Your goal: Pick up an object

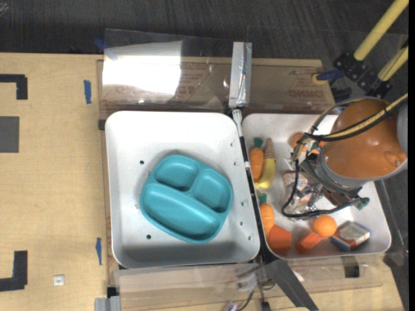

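The right bin holds several toy foods. A carrot and a yellow piece lie along its left wall. Two orange chunks sit at the front left. An orange ball and a small blue-and-white box rest near the front. My gripper hangs low over the middle of this bin, wrapped in cables, just behind the orange ball. The arm's orange band covers the bin's right half. I see nothing held in the gripper.
In the left bin lies a teal divided plate. A clear plastic sheet and a taped strip stand behind the bins. Yellow rods cross the top right corner.
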Tool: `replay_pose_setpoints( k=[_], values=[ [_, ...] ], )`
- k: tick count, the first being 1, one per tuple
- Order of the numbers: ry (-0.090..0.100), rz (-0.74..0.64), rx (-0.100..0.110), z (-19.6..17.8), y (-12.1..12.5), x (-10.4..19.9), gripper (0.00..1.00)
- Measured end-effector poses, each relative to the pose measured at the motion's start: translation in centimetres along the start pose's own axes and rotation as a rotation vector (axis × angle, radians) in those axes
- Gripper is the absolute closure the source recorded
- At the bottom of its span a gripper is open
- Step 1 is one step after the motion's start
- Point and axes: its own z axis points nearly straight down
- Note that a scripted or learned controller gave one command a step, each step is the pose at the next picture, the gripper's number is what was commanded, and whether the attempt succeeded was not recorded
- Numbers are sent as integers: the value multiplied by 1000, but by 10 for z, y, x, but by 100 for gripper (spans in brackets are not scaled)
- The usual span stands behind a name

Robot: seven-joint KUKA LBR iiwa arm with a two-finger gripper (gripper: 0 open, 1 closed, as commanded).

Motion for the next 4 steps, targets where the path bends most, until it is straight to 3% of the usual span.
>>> replay_pose_setpoints(
  k=[1,2,3,4],
  values=[
    [11,-186,-8,-163,-49,2,100],
    [13,-189,-14,-159,-48,2,0],
    [22,-71,-25,-32,-34,-13,0],
    [11,-291,-14,15,-54,0,0]
  ],
)
